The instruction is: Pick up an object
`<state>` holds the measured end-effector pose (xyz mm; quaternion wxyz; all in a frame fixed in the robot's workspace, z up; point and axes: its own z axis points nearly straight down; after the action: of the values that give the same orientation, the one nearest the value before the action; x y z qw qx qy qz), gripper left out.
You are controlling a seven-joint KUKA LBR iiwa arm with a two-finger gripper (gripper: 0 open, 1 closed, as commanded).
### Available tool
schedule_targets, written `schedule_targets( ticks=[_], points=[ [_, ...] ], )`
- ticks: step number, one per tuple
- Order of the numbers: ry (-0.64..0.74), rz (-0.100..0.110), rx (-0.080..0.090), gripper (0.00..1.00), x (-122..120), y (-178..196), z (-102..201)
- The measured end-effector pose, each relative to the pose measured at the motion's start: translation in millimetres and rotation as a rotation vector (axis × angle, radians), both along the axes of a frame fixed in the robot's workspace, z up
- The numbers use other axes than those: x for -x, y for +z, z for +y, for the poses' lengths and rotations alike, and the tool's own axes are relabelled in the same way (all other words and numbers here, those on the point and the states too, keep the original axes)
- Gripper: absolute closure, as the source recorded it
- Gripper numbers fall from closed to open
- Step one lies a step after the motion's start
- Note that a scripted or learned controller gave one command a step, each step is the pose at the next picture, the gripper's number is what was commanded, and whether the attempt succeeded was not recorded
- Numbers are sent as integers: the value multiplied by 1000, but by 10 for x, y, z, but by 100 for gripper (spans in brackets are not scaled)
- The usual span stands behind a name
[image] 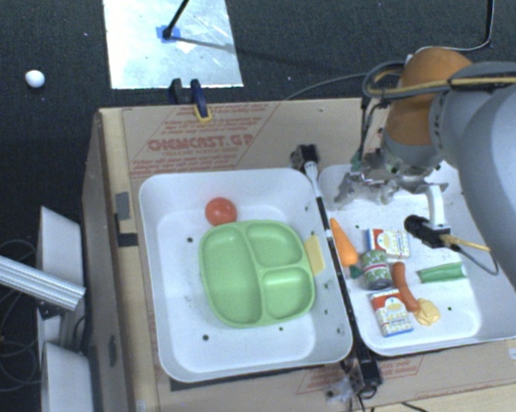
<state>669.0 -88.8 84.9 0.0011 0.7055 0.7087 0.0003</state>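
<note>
Finding nothing lifted yet. Taking as the likeliest target an orange plastic carrot (342,244), lying flat at nine o'clock on the floor of the right shallow white bin (494,320), nearest of the loose items to the arm. Placing the metal gripper (374,185) at about one o'clock from that carrot, low over the bin's eleven o'clock corner, near the carrot but apart from it, with nothing visibly in its grasp. Being unable to tell how far open it is, given the blur of metal there. Noting a small red-and-white carton (387,242) at three o'clock from the carrot, a green-topped tin (376,271) at six o'clock from the carton, and a flat green strip (441,272) at three o'clock from the tin, all resting loose. Seeing, further out in the left white bin (168,252), a green divided plastic plate (254,272) with a round red tomato (221,211) at eleven o'clock from it. Judging the pick as not yet made, with grasping and lifting both left to do.
</note>
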Motion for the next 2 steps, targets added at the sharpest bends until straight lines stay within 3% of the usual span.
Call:
schedule_targets(
  ticks=[1,2],
  points=[
    [3,-3,1,100,-11,114,0],
    [4,-3,1,0,-10,113,0]
  ],
)
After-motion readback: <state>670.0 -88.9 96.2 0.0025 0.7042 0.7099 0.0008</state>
